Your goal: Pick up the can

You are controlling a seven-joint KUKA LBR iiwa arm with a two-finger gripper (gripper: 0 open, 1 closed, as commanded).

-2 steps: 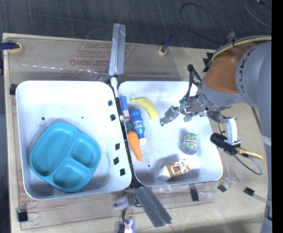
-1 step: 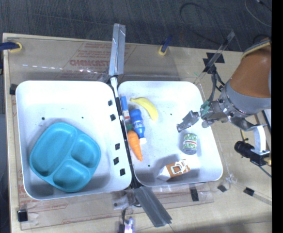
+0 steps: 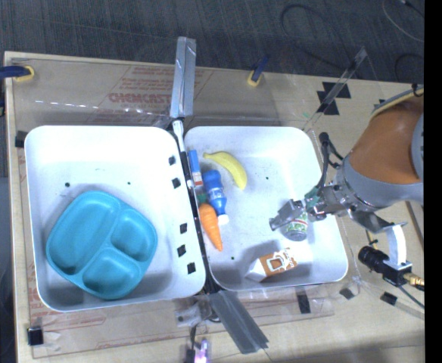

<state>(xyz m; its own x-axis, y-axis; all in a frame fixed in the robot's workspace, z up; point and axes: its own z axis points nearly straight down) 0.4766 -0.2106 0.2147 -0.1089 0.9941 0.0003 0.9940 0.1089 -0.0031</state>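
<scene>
The can (image 3: pixel 298 227), silvery with a green and white label, is in the right bin (image 3: pixel 259 138) near its right wall. My gripper (image 3: pixel 287 218) reaches in from the right and sits right at the can, overlapping its upper left side. The gripper's grey body hides part of the can. The orange-banded arm (image 3: pixel 387 153) hangs over the bin's right rim.
The right bin also holds a yellow banana (image 3: pixel 231 167), a blue bottle (image 3: pixel 215 191), an orange carrot (image 3: pixel 211 227) and a small orange carton (image 3: pixel 276 264) just below the can. A blue divided plate (image 3: pixel 100 242) lies in the left bin (image 3: pixel 92 146).
</scene>
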